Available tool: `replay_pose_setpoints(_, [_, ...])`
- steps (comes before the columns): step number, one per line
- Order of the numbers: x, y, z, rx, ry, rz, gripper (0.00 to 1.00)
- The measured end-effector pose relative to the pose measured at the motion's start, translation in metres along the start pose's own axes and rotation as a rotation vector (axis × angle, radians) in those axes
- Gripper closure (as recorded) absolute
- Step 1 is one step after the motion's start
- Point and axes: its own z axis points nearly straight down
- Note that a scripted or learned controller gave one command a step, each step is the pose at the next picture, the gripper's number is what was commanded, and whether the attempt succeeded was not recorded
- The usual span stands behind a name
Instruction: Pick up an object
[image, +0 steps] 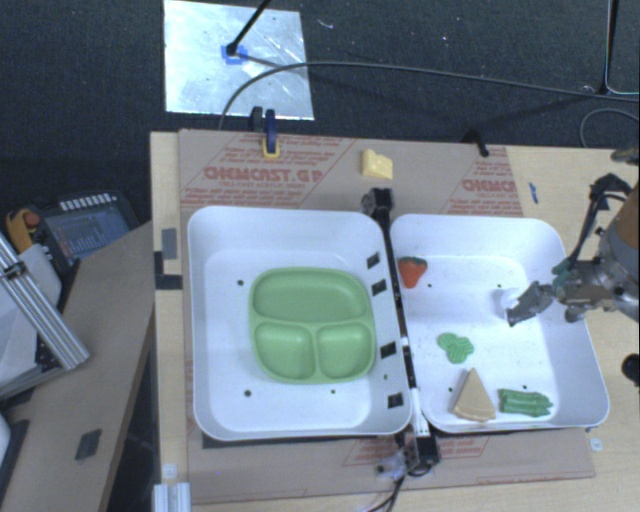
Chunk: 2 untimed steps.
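Objects for picking lie in the right-hand white bin (560, 250): we see a small red and orange piece (412, 269) near its upper left corner, a green leafy piece (455, 347) at lower centre, a tan wedge (473, 396) below that, and a green ridged piece (525, 402) just to the wedge's right. We see the gripper (523, 305) entering from the right edge of the frame, above bare bin floor in the right half of this bin, apart from all four pieces; whether its fingers are spread or pressed together we cannot tell. We see a green divided plate (308, 324) in the left-hand white bin (215, 250). A yellow block (377, 164) rests on the cardboard (300, 170) above both bins.
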Motion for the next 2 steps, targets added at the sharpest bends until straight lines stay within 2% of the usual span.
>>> replay_pose_setpoints(1, [0.0,0.002,-0.004,-0.008,-0.002,-0.003,0.0])
replay_pose_setpoints(2, [0.001,0.0,0.037,-0.006,-0.001,0.0,0.0])
